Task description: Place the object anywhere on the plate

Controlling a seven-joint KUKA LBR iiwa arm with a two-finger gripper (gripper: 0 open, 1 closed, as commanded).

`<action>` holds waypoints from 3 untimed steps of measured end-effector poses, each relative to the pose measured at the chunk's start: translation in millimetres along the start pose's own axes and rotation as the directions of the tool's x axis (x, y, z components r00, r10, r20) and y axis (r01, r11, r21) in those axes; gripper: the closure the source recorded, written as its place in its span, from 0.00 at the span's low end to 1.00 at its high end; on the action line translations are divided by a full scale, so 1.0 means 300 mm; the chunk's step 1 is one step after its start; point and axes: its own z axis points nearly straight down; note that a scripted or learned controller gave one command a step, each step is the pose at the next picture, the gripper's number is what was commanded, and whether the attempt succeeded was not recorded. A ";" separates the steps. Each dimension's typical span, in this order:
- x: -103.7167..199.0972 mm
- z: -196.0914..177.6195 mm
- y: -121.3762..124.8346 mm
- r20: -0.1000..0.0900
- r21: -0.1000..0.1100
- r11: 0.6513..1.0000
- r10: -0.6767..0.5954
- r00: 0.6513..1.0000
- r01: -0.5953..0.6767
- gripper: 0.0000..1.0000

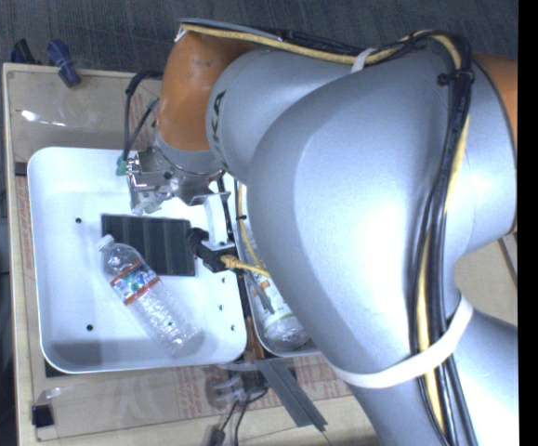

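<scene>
Claw (152, 193) sits over the far part of the left bin (50, 249), just under the orange wrist band (190, 86). Can't tell its state, the wrist body blocks it. Nothing visibly held.

Just near of the claw: a black ridged rectangular piece (152, 242) lying flat on the bin floor, likely the plate, though that's a guess. Touching or overlapping its near-left edge is a clear plastic water bottle (148, 295), on its side, slanting toward the near-right corner, coloured label near the cap end. Bottle is probably the task object; it lies on the bin floor, mostly off the black piece.

Right bin (278, 337): only a sliver seen, with what looks like a second clear bottle (278, 319). The grey arm (361, 203) covers most of that side. Wooden surface (92, 96) runs around the bins.

Risks:
- bottle is round and smooth, may roll or slip out of a pinch
- claw sits above the black piece, not the bottle, so a descent here could grab the wrong thing
- bottle resting against the piece could drag it along
- arm occlusion hides the grasp result
</scene>
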 end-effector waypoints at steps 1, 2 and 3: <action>-0.177 -0.126 0.075 -0.001 -0.005 0.988 0.152 0.988 -0.152 1.00; -0.180 -0.140 -0.107 -0.001 -0.001 0.938 0.347 0.938 -0.347 1.00; 0.017 -0.133 -0.198 0.000 0.001 0.866 0.499 0.866 -0.499 1.00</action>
